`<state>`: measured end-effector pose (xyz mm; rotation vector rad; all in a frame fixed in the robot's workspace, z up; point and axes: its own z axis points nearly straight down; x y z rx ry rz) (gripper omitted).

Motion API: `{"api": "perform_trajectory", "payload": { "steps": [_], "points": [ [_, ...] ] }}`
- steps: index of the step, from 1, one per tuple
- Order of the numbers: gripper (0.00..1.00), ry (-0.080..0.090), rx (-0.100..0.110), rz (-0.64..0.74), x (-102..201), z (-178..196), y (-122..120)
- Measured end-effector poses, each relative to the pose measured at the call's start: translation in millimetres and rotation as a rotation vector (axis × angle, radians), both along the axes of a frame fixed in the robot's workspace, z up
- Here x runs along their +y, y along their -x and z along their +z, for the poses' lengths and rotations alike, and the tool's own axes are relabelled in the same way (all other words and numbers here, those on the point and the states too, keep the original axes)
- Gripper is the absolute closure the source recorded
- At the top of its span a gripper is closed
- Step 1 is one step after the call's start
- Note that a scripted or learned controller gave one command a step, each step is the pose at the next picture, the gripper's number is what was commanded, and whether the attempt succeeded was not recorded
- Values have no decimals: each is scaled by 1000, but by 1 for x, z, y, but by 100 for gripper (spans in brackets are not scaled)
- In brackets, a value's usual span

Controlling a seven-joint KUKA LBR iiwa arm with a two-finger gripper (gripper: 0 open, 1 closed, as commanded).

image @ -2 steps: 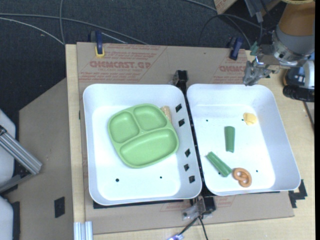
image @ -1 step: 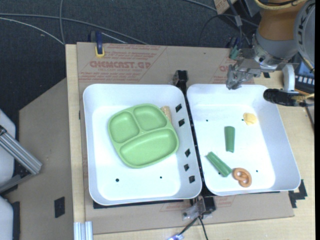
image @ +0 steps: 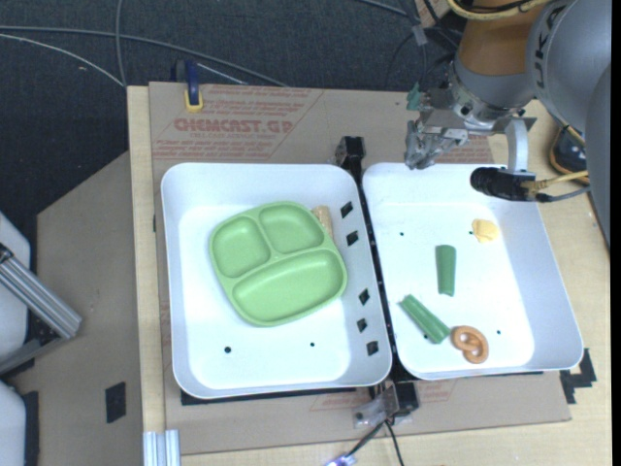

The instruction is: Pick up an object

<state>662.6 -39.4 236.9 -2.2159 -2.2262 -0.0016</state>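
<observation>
We've got the grey two-finger gripper [image: 424, 155] parked over the far rim of the right shallow white bin [image: 553, 289], grip state can't tell, nothing seen in it, w/ the upright green cylinder [image: 445, 269] mid-bin as likely pick since it's well apart from neighbours.

Note, operator: the arm [image: 543, 37] is cut off at the top edge. The tan item [image: 323, 221] lies partly hidden behind the green plate [image: 278, 262]; its kind is indeterminable.
</observation>
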Motion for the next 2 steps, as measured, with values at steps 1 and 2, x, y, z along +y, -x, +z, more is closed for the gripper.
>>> {"api": "perform_trajectory", "payload": {
  "steps": [1,2],
  "points": [
    [100,0,3,0,51,-12,3],
    [100,-1,3,0,100,-20,1]
  ]
}}
